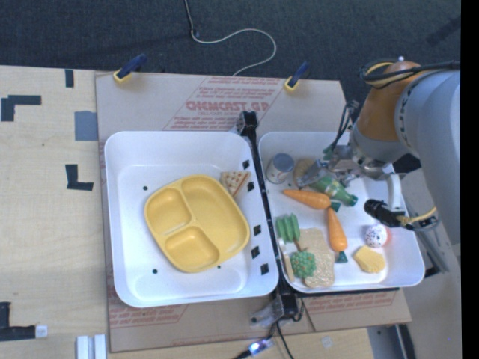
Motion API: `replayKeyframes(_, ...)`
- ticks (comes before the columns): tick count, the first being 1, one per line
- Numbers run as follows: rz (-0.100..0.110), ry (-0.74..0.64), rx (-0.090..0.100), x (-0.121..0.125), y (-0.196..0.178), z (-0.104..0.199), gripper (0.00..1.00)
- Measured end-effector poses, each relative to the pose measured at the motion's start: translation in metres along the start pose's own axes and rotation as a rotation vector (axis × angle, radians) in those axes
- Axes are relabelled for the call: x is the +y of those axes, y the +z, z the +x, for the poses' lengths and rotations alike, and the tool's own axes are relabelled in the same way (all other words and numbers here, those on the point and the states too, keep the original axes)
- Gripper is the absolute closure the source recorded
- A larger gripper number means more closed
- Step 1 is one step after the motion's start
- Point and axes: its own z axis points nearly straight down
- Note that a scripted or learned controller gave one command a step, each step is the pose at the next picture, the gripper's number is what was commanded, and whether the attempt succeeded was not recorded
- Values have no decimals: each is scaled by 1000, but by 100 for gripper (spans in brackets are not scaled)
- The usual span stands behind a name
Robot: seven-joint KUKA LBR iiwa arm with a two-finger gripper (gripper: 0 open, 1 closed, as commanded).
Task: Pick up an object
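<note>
- Camera view looks down at a slant on a cardboard sheet (224, 103) that carries two white bins, with the right bin (404, 271) taken as the landmark for what follows.
- Left bin (120, 223) sits just beside the right bin, their long walls meeting under a row of black clips.
- Grey arm (438, 126), with its orange band (378, 114), comes in over the right bin's far right corner and reaches down into it.
- Yellow divided plate (196, 221) lies flat in the left bin, well apart from the right bin's contents, with a waffle-patterned cracker piece (234, 179) touching the plate's edge nearest the right bin.
- Gripper (334, 172) is low inside the right bin's far half; whether the claw is released or clenched on anything cannot be told.
- Tan bread slice (318, 260) lies at the right bin's near wall, with a green broccoli piece (302, 262) resting on it.
- Two carrots lie in the right bin's middle: one carrot (307, 198) just beside the claw on its near-left side, the other carrot (336, 230) nearer the camera.
- Dark green vegetable (338, 191) lies right under the claw, touching or nearly touching it.
- Green pepper-like piece (287, 226) lies by the right bin's left wall.
- Grey cup (281, 166) stands in the right bin's far left corner, left of the claw.
- Yellow chunk (370, 259) and a white ball (376, 235) lie near the right bin's right wall.
</note>
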Motion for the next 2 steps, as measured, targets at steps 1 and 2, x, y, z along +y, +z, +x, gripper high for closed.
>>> replayKeyframes(1,-1,-1,-1,0,-11,0,100)
replayKeyframes(2,-7,2,-2,5,-74,0,100)
